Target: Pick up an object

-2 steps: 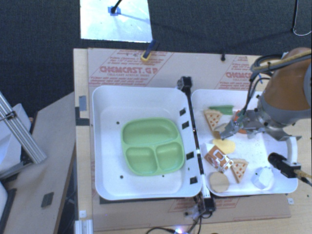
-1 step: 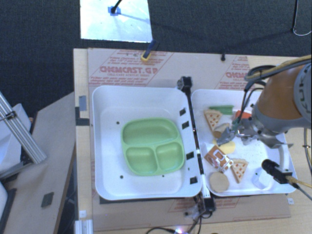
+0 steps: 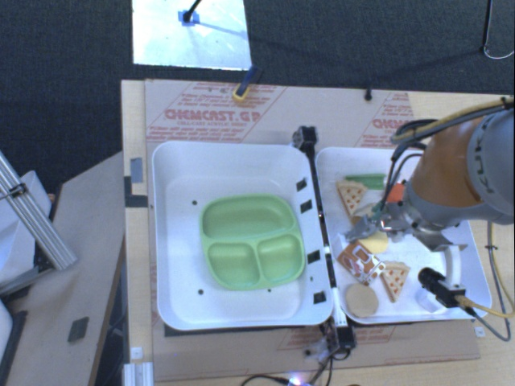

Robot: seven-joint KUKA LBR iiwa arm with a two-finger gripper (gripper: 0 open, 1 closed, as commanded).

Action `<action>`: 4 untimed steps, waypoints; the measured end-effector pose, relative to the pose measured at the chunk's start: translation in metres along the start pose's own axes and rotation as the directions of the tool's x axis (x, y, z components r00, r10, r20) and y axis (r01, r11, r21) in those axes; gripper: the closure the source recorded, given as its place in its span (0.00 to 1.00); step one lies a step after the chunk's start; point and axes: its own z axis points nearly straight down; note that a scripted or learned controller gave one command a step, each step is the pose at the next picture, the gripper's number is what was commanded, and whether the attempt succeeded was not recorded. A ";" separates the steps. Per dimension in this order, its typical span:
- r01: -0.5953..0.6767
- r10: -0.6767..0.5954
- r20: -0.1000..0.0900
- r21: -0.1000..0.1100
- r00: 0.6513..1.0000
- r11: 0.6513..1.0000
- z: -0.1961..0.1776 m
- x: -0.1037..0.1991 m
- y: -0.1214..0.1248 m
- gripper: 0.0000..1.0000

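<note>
Several food pieces crowd the right bin (image 3: 480, 284): a yellow piece (image 3: 375, 243) directly beneath the gripper (image 3: 372, 224), a patterned square (image 3: 359, 261) touching it, two triangular slices (image 3: 351, 195) (image 3: 394, 280), a round biscuit (image 3: 361, 300), a green strip (image 3: 367, 181). Gripper state: cannot tell; the wrist hides the tips. Risk: a descent here may catch two pieces together, or push the yellow piece aside, because neighbours apparently touch it. The left bin (image 3: 181, 240) holds a green divided tray (image 3: 249, 240), well apart.

Two white bins (image 3: 173, 215); one green tray (image 3: 249, 240); five food pieces (image 3: 352, 195).
</note>
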 end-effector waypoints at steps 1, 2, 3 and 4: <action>-0.001 0.001 0.000 0.011 1.000 1.000 0.012 0.000 -0.002 0.00; -0.002 0.002 0.000 0.011 1.000 1.000 0.002 0.000 -0.002 1.00; 0.002 -0.002 0.000 0.011 1.000 1.000 -0.041 0.002 -0.002 1.00; 0.002 -0.002 0.000 0.010 1.000 1.000 -0.084 0.004 -0.005 1.00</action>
